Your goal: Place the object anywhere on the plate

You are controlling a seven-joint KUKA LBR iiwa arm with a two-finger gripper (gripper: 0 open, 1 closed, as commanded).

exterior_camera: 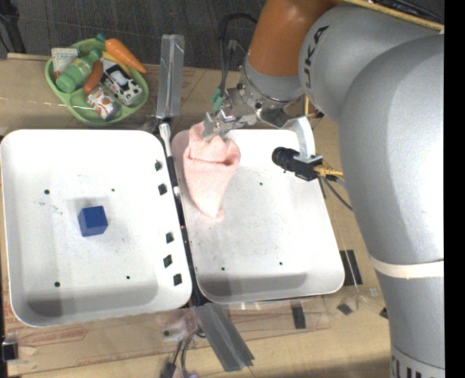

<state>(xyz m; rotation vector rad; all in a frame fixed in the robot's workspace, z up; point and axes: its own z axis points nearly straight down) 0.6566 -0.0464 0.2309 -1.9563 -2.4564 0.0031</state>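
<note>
A pink cloth point(210, 173) hangs in a bunched, pointed shape over the far left corner of the right bin point(295, 235). Its lower tip rests near the bin floor. My gripper point(217, 129) is at the cloth's top and is shut on the gathered fabric. The grey arm with its orange band reaches in from the upper right. A small blue cube point(93, 220) lies alone on the floor of the left bin point(75, 290), well apart from the gripper.
A green bowl point(65, 99) behind the left bin holds several toy foods, a carrot among them. A grey divider with black clips point(169, 211) runs between the bins. The bench's cardboard surface point(193, 85) borders the bins at the back.
</note>
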